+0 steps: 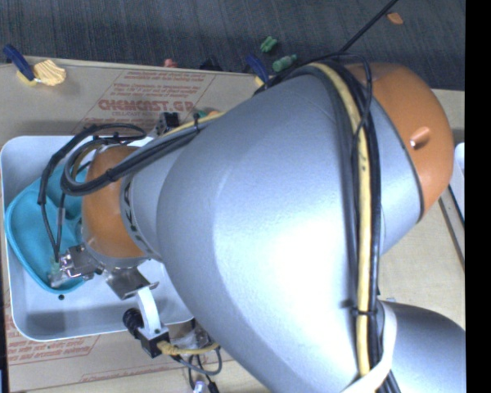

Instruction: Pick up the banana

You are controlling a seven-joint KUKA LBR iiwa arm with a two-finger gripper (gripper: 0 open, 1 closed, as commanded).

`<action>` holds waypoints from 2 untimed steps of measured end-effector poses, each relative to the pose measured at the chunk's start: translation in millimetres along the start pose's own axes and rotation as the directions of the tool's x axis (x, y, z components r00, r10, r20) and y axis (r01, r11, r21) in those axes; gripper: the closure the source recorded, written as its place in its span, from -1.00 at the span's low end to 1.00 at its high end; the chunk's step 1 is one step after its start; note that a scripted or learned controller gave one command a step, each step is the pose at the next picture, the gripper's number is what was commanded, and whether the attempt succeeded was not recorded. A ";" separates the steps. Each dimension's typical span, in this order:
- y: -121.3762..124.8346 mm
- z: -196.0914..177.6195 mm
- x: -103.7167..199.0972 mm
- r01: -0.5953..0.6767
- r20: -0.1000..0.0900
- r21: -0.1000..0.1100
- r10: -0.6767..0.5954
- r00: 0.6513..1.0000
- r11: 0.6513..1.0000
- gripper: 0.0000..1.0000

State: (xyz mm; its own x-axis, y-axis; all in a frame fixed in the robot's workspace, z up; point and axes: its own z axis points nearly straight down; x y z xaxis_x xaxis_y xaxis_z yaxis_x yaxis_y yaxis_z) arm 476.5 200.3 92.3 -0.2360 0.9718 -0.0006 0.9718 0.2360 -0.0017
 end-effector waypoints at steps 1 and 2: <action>1.9 -0.2 4.6 0.207 0.004 0.001 -0.207 0.978 0.978 -1.00; 1.0 -9.6 5.1 0.211 0.002 0.007 -0.211 0.977 0.977 1.00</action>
State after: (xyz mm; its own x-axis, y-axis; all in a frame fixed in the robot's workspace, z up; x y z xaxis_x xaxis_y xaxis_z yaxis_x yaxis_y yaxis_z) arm 476.3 205.4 101.9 -0.4359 0.9000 -0.0023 0.9000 0.4359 -0.0084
